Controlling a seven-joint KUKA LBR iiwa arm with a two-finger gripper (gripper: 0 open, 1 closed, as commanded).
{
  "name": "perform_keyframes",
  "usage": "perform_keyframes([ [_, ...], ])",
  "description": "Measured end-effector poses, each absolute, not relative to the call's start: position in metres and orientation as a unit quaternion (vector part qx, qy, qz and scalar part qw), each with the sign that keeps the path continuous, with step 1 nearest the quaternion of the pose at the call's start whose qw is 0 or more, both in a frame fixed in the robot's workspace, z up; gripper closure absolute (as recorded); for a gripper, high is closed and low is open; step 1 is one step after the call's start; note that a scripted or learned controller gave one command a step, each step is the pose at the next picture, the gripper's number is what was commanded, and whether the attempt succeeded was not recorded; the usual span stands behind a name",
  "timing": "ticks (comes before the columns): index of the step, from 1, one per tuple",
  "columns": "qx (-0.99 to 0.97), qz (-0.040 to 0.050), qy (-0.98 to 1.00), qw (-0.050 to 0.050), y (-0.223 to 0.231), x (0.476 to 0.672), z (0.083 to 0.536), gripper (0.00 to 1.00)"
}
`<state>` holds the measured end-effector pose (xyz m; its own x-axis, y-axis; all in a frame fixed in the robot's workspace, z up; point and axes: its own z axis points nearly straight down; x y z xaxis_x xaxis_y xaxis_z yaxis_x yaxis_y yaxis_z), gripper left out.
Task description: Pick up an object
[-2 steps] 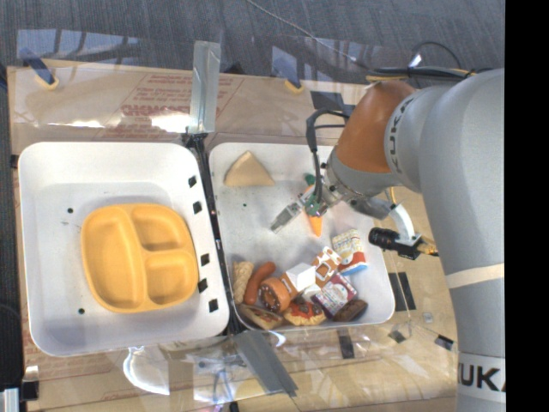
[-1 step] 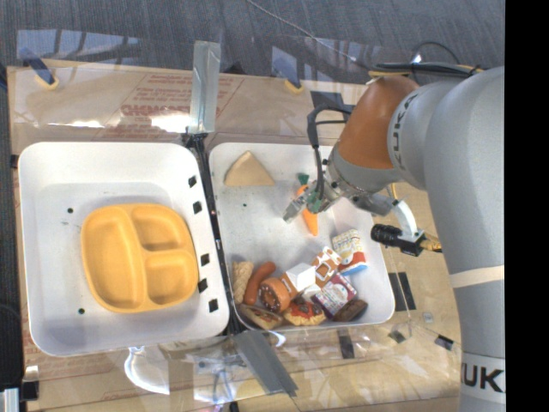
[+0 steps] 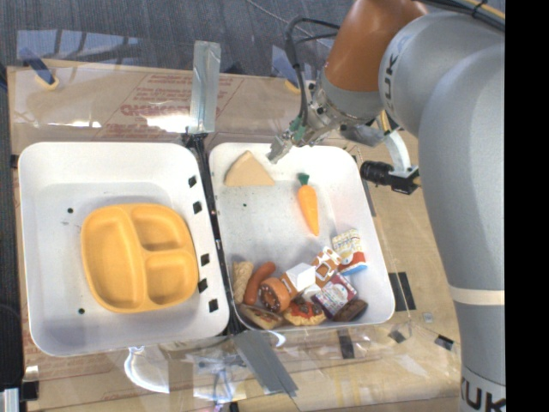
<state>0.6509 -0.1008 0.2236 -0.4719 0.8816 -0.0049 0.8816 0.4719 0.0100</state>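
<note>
White plastic is what I see most of: two shallow bins side by side on a cardboard-covered bench (image 3: 103, 93). On the grey arm (image 3: 446, 84) I can read the letters "UK" near the orange band, and "KUK" again low on the arm at the bottom right. Faint red printing runs across the cardboard behind the bins, too blurred for me to read. The small cartons in the right bin carry red and white label art, but I cannot make out any words on them.

The gripper (image 3: 281, 148) hangs over the far rim of the right bin (image 3: 257, 221), its tip just beside the wedge. I see nothing between its fingers, and I cannot tell whether they are spread or closed.

In that bin, the tan wedge (image 3: 249, 172) lies in the far left corner, flat, shaped like a slice of cheese. The carrot (image 3: 309, 209) lies near the middle right, orange with a small green top pointing away from me, apart from the wedge. Along the near edge sits a pile (image 3: 300, 290) of toy food: a sausage, round biscuits, dark pieces and the cartons, all touching one another.

The left bin (image 3: 51, 170) holds a yellow tray (image 3: 137, 256) with three compartments, lying flat and slightly turned.
</note>
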Motion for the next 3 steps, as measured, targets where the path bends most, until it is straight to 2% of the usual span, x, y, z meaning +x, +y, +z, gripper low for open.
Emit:
perform_keyframes([
  [1, 0.409, -0.0007, 0.913, -0.002, -0.179, 0.645, 0.149, 1.0],
  [2, 0.493, 0.001, 0.87, 0.004, -0.144, 0.644, 0.244, 1.0],
  [3, 0.493, -0.0003, 0.87, 0.001, -0.144, 0.643, 0.24, 0.0],
])
